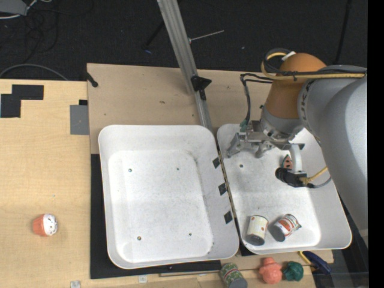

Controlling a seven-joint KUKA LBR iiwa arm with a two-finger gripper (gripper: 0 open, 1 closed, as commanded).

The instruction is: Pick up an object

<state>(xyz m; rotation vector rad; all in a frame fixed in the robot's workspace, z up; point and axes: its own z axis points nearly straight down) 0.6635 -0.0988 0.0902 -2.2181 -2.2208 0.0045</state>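
Nearest the camera, well below the gripper [247, 144], a white cup [257, 229] and a red-labelled can [285, 226] lie side by side at the front of the right bin [336, 236]. The gripper hangs over that bin's far left corner; its opening cannot be told. To its left, the left bin [156, 197].
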